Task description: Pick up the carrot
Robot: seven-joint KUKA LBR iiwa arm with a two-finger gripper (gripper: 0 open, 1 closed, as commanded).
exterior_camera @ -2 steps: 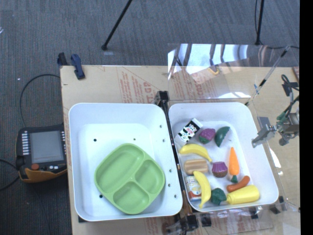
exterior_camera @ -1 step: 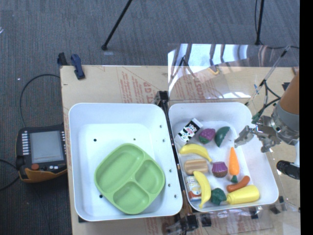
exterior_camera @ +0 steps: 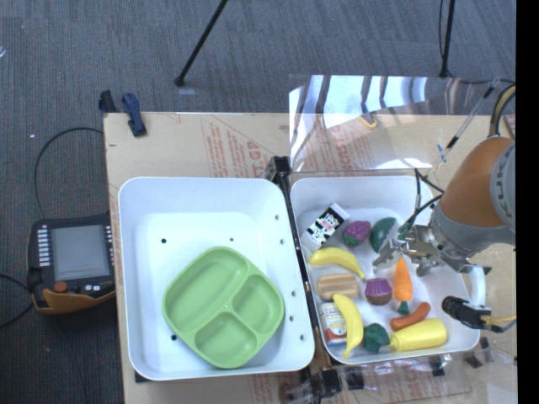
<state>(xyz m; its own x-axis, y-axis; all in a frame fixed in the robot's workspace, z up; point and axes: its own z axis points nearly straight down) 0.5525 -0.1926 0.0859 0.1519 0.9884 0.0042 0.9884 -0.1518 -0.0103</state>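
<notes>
Gripper [exterior_camera: 408,256] over the carrot [exterior_camera: 403,281] in the right bin [exterior_camera: 354,185].
Fingers spread open straddling the carrot's top; a purple onion [exterior_camera: 378,290] lies at its 9 o'clock, a sausage [exterior_camera: 410,316] at 6.

The right bin [exterior_camera: 414,194] is crowded: the carrot [exterior_camera: 403,281] lies hemmed by a purple onion [exterior_camera: 378,291] on its left and a sausage [exterior_camera: 409,316] below, with the gripper [exterior_camera: 404,252] at its top. The left bin [exterior_camera: 143,225] offers bare floor around the green plate [exterior_camera: 224,306].
</notes>
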